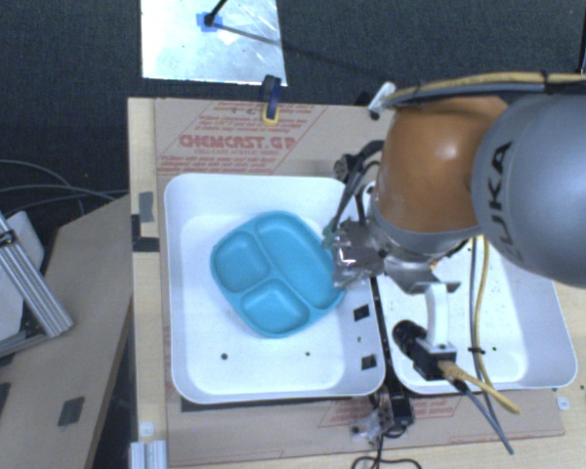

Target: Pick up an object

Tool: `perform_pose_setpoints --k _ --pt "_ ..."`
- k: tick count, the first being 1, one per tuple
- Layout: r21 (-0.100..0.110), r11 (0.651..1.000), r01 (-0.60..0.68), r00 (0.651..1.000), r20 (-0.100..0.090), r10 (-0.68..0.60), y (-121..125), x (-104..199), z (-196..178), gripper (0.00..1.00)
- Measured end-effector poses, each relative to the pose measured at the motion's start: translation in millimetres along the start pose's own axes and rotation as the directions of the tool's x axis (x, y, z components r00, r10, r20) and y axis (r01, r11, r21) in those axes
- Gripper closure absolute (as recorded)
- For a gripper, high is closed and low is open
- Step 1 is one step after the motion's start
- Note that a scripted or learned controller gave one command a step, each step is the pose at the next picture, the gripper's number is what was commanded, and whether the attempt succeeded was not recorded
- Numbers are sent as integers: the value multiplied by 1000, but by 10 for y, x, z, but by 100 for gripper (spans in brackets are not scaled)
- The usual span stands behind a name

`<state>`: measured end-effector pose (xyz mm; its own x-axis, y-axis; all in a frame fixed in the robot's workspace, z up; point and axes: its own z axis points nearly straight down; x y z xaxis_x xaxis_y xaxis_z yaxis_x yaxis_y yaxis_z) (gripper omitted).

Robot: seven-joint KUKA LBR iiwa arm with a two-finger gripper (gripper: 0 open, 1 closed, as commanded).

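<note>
Bench: two white bins [190,262] are set side by side. Item: blue divided plate [273,274], lying flat in the left bin. Gripper [344,258] is seen at its right rim (finger state cannot be told). Risk judged: the shallow rim may be missed.

From my feed, dark carpet [59,57] spreads behind the counter [98,262]. A shiny sheet [215,27] lies on the floor up top, catching light. Aluminium framing [15,272] sits at left, and thin cables [39,179] trail across the carpet.
</note>
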<state>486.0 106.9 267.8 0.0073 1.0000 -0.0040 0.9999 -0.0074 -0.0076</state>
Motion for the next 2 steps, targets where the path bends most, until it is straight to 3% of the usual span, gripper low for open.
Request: perform_pose_setpoints --k 1,2 --pt "-22 1000 13 1000 -9 -14 5 213 -1265 100" --pt "-10 1000 11 1000 -5 -11 -3 203 -1197 0"
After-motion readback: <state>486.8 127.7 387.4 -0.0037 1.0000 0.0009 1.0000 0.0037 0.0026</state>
